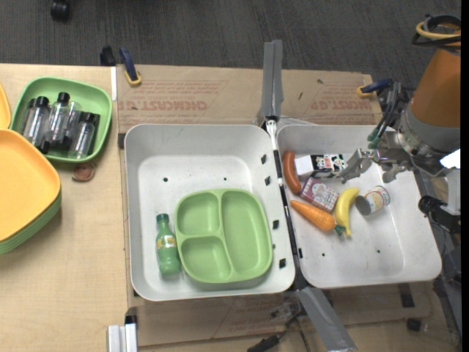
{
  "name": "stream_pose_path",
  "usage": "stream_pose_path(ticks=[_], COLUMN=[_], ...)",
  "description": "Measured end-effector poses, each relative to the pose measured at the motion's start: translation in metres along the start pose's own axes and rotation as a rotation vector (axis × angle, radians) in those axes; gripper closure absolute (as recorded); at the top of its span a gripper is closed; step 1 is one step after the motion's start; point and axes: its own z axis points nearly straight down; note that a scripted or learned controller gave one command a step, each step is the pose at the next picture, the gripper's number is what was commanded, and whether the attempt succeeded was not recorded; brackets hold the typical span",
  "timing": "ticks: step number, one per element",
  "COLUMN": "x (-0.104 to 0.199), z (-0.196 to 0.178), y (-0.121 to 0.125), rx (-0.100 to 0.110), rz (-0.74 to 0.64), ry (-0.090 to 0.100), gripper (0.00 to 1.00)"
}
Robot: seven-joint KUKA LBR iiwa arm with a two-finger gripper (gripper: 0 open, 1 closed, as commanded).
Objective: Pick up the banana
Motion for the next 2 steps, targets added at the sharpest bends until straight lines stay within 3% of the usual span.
stream_pose_path(ticks=[1,2], x=[-0.054,-0.068], z=[0.124,0.152], y=[0.007,-0.042], rx=[-0.032,0.000], rz=[0.084,0.170], ry=[-0.009,0.001], gripper=[0.00,0.00])
